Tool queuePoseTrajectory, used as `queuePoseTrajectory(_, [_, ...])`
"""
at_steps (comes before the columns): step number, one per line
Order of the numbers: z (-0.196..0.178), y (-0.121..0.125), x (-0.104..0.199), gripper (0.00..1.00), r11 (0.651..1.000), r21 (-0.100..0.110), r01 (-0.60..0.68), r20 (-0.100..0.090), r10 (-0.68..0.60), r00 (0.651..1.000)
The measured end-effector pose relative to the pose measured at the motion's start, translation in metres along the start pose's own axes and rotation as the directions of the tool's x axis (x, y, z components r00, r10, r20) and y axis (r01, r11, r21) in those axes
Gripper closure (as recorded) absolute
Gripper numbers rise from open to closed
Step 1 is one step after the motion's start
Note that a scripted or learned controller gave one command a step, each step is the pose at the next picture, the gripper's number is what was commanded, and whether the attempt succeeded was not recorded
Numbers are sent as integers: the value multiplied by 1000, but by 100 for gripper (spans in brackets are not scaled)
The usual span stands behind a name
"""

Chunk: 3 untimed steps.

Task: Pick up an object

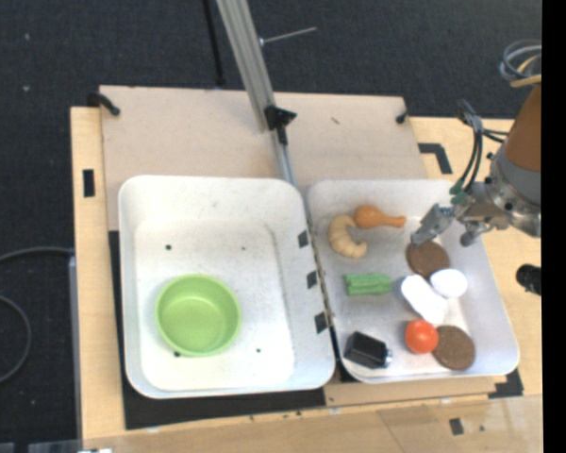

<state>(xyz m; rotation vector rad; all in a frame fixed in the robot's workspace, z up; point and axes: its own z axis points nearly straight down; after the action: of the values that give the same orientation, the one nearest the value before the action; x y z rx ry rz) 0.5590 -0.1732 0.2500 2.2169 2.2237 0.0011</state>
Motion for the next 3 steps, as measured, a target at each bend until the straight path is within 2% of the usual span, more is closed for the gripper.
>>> queuePoseTrajectory(1, [0, 0, 0, 0, 1000, 0, -1, 0, 1, 1000])
queuePoseTrajectory(3, [107, 11, -9, 0, 1000, 5, -4, 1, 4, 1000])
